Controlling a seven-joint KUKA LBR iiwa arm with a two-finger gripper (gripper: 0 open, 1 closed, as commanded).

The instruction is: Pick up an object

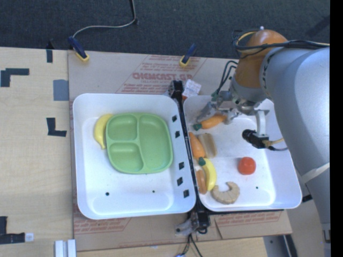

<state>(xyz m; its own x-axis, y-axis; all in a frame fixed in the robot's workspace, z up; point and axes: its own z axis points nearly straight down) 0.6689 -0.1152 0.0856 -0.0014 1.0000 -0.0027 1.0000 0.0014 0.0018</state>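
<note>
My gripper [210, 113] hangs low over the back left part of the right bin [278, 189], under the grey wrist and orange band. A small orange carrot [212, 122] lies directly under its tip, touching or nearly touching it. Along the bin's left side lie a second carrot [197, 146], a tan bun [208, 145], a yellow banana [210, 174] and a brown sausage [201, 181]. A red tomato [246, 165] sits mid-bin. A tan curved pastry [225, 193] rests near the front.
The left bin [91, 197] holds a green divided plate [139, 142] with a yellow banana-shaped toy [99, 130] tucked at its left edge. A black divider strip [181, 138] runs between the bins. The arm's grey body covers the right bin's far right side.
</note>
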